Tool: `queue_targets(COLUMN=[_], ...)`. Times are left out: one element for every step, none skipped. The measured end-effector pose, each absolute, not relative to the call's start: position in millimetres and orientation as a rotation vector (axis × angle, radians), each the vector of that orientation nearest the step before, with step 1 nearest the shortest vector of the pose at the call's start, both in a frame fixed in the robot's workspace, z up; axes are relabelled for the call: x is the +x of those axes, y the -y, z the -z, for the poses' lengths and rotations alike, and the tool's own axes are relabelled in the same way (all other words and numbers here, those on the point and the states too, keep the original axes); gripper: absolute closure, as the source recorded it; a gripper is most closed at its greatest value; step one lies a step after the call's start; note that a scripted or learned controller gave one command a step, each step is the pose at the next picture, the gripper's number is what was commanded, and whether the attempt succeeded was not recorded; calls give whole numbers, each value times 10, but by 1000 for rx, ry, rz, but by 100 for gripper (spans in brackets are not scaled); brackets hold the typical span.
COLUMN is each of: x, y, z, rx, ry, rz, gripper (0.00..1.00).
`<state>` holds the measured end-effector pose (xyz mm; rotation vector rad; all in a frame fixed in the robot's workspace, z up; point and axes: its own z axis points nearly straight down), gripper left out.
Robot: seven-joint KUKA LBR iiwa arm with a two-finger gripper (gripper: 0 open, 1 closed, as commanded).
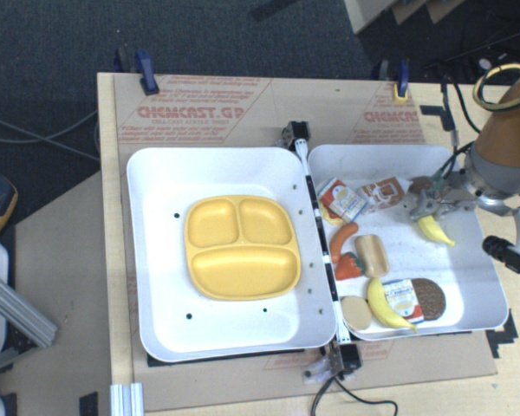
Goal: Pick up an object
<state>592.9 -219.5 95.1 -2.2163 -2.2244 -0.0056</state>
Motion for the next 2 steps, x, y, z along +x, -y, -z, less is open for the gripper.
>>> queue_targets(x=[5624, 6007], y=[1699, 1094], z=[-1014, -835], rx=[-2215, -2214], ry=[2220, 2230], rz=[-2, 3], gripper=[100, 100])
